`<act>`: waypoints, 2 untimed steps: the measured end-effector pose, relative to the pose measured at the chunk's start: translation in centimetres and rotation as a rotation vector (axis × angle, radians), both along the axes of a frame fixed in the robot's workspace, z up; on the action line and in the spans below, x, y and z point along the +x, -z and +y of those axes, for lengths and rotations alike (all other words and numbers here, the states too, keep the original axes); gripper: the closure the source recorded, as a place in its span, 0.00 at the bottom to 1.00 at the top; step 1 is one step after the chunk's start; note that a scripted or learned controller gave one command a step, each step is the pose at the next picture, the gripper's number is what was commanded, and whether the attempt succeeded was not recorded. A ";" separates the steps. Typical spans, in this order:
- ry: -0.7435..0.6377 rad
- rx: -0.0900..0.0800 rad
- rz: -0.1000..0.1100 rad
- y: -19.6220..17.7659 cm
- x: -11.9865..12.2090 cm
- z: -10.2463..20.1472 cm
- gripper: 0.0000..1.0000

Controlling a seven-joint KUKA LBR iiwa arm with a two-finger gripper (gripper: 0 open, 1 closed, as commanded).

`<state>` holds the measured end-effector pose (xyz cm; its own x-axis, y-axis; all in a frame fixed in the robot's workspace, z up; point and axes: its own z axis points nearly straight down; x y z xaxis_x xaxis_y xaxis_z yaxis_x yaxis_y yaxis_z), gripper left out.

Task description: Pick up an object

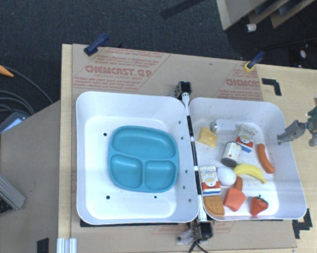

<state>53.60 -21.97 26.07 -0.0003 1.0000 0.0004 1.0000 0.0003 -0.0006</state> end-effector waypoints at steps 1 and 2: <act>0.000 0.001 0.001 13.5 1.9 -0.3 0.00; -0.001 0.000 -0.001 17.6 5.6 4.1 0.00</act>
